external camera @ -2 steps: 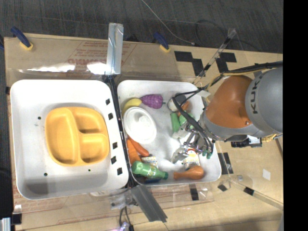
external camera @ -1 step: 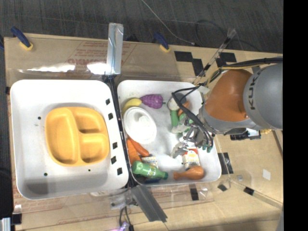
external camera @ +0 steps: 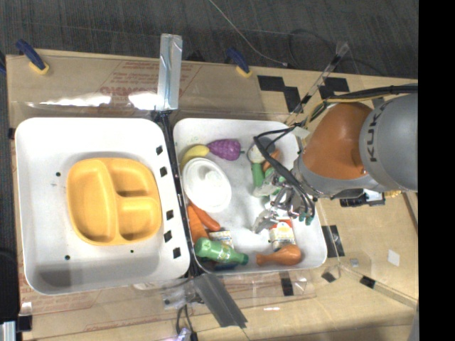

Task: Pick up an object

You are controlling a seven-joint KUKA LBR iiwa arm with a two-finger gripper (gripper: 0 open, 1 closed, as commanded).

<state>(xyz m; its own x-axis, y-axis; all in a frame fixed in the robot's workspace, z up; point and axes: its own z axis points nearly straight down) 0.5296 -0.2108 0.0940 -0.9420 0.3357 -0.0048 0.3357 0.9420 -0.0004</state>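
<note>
The nearest candidates lie in the right bin [external camera: 313, 251]: an orange bottle [external camera: 282, 256] by the front wall and a small carton [external camera: 282, 231] just above it. My gripper [external camera: 274, 215] hangs low over the carton, close to both. My jaws appear parted; nothing sits between them. A green bottle [external camera: 220, 252], a carrot [external camera: 201, 221], a white bowl [external camera: 207, 183] and purple grapes [external camera: 225, 148] crowd the bin. Risk: closing on two items together, or nudging one against the wall. The left bin [external camera: 28, 190] holds a yellow tray [external camera: 114, 198].

Robot lab, KUKA arm [external camera: 370, 144], taped cardboard bench [external camera: 85, 77], clamps [external camera: 32, 57], loose cables [external camera: 234, 27]
</note>
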